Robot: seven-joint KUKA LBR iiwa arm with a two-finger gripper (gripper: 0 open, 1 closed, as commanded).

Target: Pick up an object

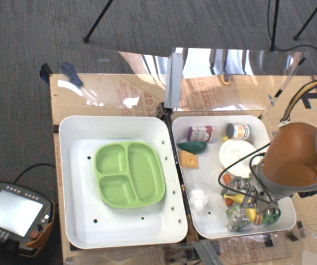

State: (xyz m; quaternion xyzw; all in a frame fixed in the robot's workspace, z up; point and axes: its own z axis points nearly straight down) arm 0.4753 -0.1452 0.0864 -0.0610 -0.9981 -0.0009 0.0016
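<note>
Over the right bin's (214,233) near corner, hanging low among a clutter of small objects (241,217); tool (251,203) grip impossible to tell.

We see open floor in the left bin (73,148) all round the green tray (130,174), which lies mid-bin. The right bin (216,233) is tighter: cans (201,133) and a white plate (237,154) line its far side, the arm (291,158) covers the near right corner above a heap of small items (247,211). Bare floor remains in its middle and near left, beside a white lump (197,199).
</note>
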